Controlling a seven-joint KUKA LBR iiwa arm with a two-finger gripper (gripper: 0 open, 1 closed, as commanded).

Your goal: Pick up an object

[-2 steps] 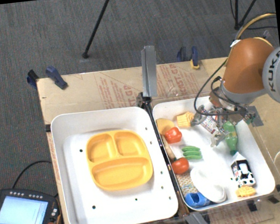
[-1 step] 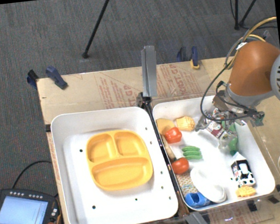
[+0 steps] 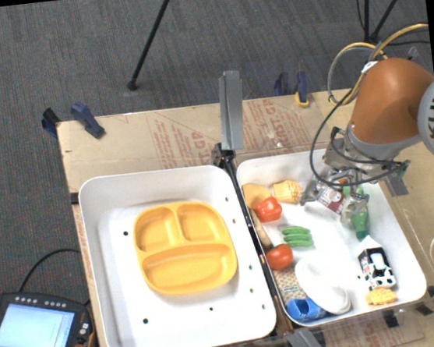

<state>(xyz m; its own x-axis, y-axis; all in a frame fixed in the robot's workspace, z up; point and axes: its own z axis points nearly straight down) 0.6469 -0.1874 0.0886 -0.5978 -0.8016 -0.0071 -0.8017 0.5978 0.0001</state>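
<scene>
Honestly, the gripper (image 3: 338, 197) hangs low among crowded toys in the right bin (image 3: 406, 244), jaws hidden so I cannot tell, and it could knock the green pepper (image 3: 360, 223) aside.

The arm (image 3: 387, 104) reached in from the right, orange band uppermost, its claw (image 3: 337, 195) lowered inside the right bin (image 3: 409, 251), near its back.

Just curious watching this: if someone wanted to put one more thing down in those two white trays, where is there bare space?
Left white bin: bare floor around the yellow divided plate. Right white bin: crowded, with a small gap between green pepper and cow-print carton.
</scene>
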